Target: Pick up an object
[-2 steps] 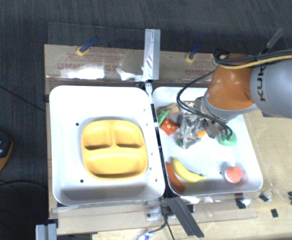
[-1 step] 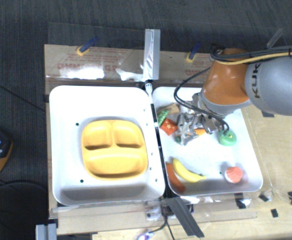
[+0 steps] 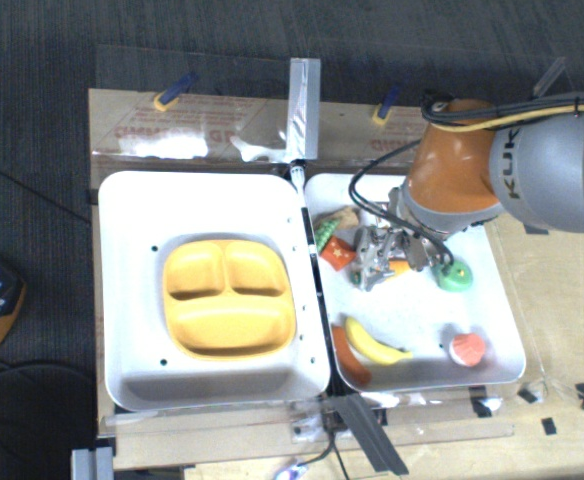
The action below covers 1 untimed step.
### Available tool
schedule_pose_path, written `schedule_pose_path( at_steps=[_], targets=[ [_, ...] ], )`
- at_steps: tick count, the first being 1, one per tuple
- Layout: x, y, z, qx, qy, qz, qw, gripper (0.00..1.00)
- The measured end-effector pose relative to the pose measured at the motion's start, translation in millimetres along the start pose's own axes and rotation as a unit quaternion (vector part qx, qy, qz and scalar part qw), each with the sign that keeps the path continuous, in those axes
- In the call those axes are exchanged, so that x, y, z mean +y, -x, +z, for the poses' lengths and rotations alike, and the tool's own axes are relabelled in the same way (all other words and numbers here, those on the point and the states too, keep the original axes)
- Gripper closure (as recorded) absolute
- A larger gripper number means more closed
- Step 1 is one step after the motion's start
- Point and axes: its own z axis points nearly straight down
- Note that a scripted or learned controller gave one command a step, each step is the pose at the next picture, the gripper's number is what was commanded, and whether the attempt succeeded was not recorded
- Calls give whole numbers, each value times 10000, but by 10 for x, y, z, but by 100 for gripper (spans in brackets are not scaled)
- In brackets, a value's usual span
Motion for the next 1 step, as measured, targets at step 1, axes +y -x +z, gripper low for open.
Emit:
schedule_pose_path(
  at_steps=[1],
  targets=[
    [13, -41, -4, -21, -7, -13, 10000, 0]
  ],
)
